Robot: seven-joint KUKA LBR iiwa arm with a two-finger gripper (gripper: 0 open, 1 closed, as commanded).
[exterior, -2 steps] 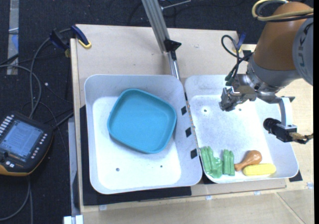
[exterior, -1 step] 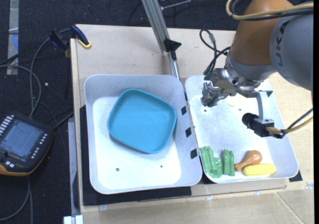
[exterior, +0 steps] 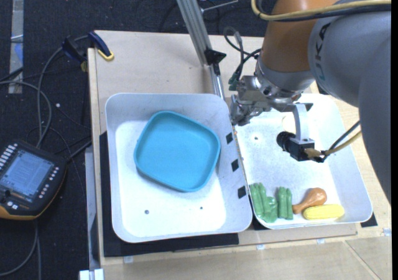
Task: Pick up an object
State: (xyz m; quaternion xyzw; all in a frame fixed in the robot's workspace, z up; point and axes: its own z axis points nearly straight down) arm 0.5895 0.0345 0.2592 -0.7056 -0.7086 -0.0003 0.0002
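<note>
Toy foods lie in a row along the near edge of the right bin (exterior: 348, 148): a knobbly green piece (exterior: 263, 202), a ribbed green piece (exterior: 284, 201), a smooth tan drumstick (exterior: 310, 199) and a rounded yellow piece (exterior: 323, 212). Both green pieces run lengthwise from the near wall toward the far one; the drumstick slants, thick end up and right; the yellow piece lies crosswise, just beside the near rim. Most of this bin's floor beyond them is bare. In the left bin (exterior: 124, 210) rests a glossy blue plate (exterior: 177, 150), square with rounded corners. At the far left corner of the right bin, by the divider, hangs the tool (exterior: 244, 109); its opening cannot be told. Both bins sit on the pale wooden desk (exterior: 149, 64).
</note>
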